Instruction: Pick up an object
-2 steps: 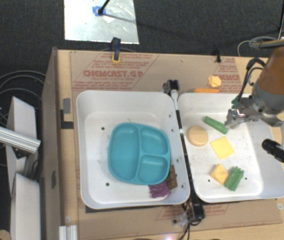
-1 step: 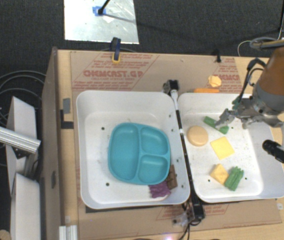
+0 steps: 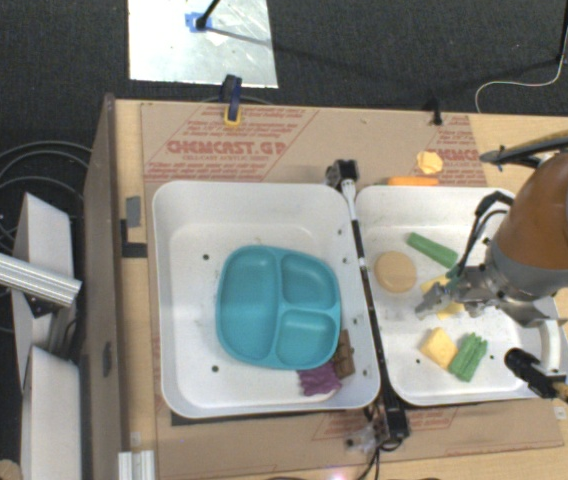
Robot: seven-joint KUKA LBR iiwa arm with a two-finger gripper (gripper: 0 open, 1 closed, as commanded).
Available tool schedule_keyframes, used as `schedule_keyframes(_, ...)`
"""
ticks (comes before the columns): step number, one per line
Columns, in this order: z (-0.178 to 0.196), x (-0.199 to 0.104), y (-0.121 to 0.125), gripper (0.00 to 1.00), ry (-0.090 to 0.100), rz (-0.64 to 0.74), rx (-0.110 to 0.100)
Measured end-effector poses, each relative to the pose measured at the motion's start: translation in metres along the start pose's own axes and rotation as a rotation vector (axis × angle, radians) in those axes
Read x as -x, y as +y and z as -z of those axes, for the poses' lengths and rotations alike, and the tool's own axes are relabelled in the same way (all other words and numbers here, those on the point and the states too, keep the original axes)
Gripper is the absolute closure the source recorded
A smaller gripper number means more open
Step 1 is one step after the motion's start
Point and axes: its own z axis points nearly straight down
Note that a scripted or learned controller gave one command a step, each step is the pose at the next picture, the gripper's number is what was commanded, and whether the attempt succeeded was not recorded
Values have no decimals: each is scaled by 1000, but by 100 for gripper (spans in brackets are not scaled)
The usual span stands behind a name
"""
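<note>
Teal divided plate (image 3: 279, 306) alone in left bin (image 3: 189, 218), right bin (image 3: 404, 383) with two green pieces, gripper (image 3: 442, 298) grip state unclear

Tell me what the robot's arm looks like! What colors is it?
The arm is big and rounded, with a wide orange band over a grey section near the wrist. Black cables loop along its left side. Its gripper is grey metal with small parts sticking out, over the right white bin. Another grey and black piece sticks out lower down.
</note>
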Motion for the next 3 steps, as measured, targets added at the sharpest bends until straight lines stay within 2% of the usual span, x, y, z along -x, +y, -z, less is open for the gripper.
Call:
schedule_keyframes(1, -27, 27, 106, 0, -6, 7, 20)
schedule_keyframes(2, -28, 33, 38, 0, -2, -1, 6)
schedule_keyframes(3, -5, -22, -3, 0, 0, 7, 8)
